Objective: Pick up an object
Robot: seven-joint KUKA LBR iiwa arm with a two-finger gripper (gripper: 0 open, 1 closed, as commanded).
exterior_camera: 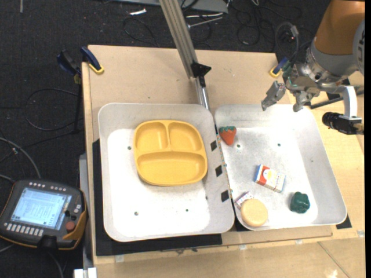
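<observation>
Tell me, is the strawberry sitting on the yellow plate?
No, the strawberry lies in the right bin near its left edge, while the yellow plate sits in the left bin.

Arm reaches in from right, fingers spread, empty.

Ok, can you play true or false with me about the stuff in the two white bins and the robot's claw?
1. The yellow plate lies in the left bin. True.
2. The strawberry lies on the yellow plate. False: it lies in the right bin, near its left wall.
3. The gripper holds the green toy. False: the toy lies in the right bin, far from the open gripper.
4. The round tan thing lies near the right bin's front edge. True.
5. The small box is blue. False: it is orange and white.
</observation>
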